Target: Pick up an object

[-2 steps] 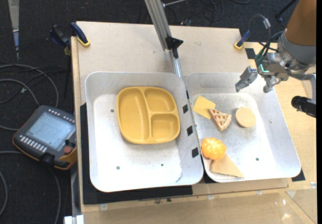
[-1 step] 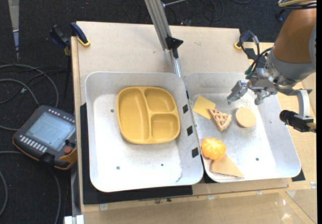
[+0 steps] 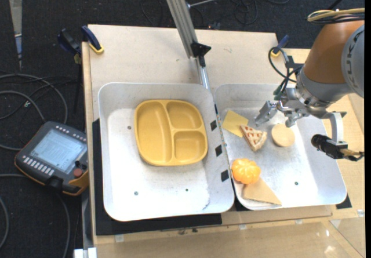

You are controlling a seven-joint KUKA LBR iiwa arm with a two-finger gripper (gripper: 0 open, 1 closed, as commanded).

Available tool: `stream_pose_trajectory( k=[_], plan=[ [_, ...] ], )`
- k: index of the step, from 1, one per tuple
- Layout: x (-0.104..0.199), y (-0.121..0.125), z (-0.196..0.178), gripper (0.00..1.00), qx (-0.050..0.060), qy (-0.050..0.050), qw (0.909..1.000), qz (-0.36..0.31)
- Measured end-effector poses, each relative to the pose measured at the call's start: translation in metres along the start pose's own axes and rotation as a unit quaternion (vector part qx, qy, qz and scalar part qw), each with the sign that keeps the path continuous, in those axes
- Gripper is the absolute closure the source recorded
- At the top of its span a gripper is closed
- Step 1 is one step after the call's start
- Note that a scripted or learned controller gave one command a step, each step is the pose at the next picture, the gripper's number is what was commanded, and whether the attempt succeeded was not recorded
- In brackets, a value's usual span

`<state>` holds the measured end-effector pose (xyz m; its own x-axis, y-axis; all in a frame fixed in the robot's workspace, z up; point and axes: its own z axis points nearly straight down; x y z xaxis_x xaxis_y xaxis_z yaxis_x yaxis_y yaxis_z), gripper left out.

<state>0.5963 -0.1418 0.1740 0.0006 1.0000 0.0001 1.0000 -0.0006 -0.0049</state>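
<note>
The right bin [image 3: 324, 184] holds several play-food pieces: a yellow cheese slice [image 3: 233, 123], a waffle-patterned wedge [image 3: 253, 137], a round cream piece [image 3: 283, 135], an orange [image 3: 246, 171] and a tan wedge [image 3: 261, 193]. My gripper [image 3: 277, 116] hangs over the back of this bin, just above and between the waffle wedge and the round cream piece. Its fingers [image 3: 264, 114] are spread open with nothing between them.
The left bin [image 3: 116, 181] carries a yellow divided plate [image 3: 171, 132]. A grey metal pole [image 3: 181, 13] slants down to the ridge between the bins. A handheld pendant [image 3: 55, 155] lies on the floor at the left. Clamps sit at the bench's back corners.
</note>
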Motion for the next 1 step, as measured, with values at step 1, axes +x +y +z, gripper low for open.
stream_pose_trajectory(
  k=[1],
  plan=[
    [0.0092, -0.0040, 0.0597, 0.00, 0.001, 0.001, 1.0000, 0.000]
  ],
)
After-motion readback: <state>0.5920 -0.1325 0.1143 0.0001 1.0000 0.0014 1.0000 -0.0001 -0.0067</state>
